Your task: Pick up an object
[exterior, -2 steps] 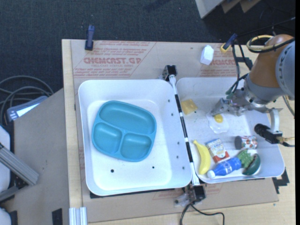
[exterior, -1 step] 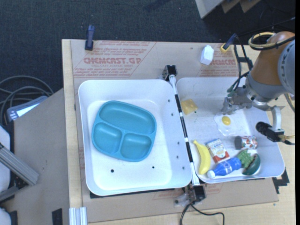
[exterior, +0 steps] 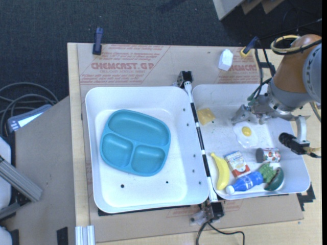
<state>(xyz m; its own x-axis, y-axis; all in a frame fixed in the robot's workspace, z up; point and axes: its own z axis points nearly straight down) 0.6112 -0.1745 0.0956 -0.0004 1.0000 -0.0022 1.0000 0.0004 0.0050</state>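
1. Gripper [exterior: 249, 112] hangs low over the upper part of the right bin [exterior: 225, 93], just above the fried egg [exterior: 247, 132]; I cannot tell how it is set, and nothing shows in its grasp.
2. Candidates for the pick all lie in the right bin: the egg near the middle, a yellow chunk [exterior: 206, 117] by the divider, and a crowded group along the lower edge.
3. That group holds a banana [exterior: 222, 171], a small red and white carton [exterior: 236, 162], a blue bottle [exterior: 248, 182], a small can [exterior: 269, 155] and green vegetables [exterior: 272, 175], several touching.
4. The left bin [exterior: 97, 106] carries a blue divided plate [exterior: 135, 142], well apart from the arm.
5. Risk 1: the egg is flat, so a descent may close on nothing or scrape the floor.
6. Risk 2: in the cluster, a descent could shove neighbours or land on 2 things at once.
7. Risk 3: the chunk sits close to the wall, which may block the approach.
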